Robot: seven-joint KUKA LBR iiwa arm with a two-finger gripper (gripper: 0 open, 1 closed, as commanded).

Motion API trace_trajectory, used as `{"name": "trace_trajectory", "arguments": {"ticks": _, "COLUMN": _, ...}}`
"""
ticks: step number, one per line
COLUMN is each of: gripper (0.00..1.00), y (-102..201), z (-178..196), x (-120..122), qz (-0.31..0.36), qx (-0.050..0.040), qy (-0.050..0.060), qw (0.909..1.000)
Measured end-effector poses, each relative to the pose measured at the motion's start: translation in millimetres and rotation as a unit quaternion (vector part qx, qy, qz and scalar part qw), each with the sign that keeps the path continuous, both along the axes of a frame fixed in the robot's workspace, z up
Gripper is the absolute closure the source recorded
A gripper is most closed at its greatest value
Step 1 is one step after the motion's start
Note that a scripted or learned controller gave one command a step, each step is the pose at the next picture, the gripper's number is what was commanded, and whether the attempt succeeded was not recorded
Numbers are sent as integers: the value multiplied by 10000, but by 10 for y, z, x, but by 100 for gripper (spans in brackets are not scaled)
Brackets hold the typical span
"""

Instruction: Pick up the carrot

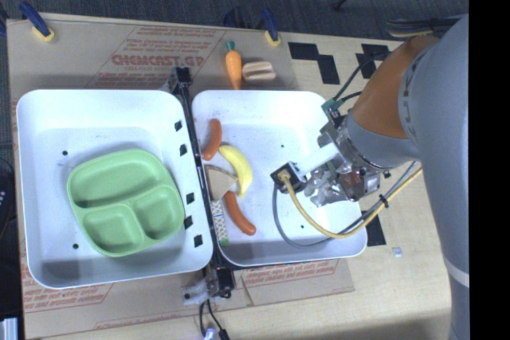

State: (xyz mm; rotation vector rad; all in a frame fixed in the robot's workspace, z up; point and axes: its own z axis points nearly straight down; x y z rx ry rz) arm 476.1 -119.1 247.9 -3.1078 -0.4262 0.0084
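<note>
One slim orange carrot [232, 69] with a green top lies outside the right white bin [263, 95], past its far rim, beside a tan bun [258, 72]. The gripper [320, 190] hangs over that bin; its opening cannot be told.

1. The plate [123, 199] sits in the left bin [24, 171].
2. In the right bin [271, 119], the banana [237, 167] lies between the far sausage [212, 138] and the near sausage [239, 212].
3. The carrot [233, 68] lies behind the right bin, just left of the bun [258, 72].
</note>
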Motion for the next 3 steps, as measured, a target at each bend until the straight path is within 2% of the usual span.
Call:
{"name": "trace_trajectory", "arguments": {"ticks": 1, "gripper": 100, "y": 901, "z": 208, "x": 4, "qz": 62, "qx": -5, "qy": -11, "qw": 10000}}
{"name": "trace_trajectory", "arguments": {"ticks": 2, "gripper": 100, "y": 719, "z": 198, "x": 36, "qz": -315, "qx": -20, "qy": -11, "qw": 9995}}
{"name": "trace_trajectory", "arguments": {"ticks": 3, "gripper": 100, "y": 310, "z": 304, "x": 535, "qz": -303, "qx": -6, "qy": -10, "qw": 9995}}
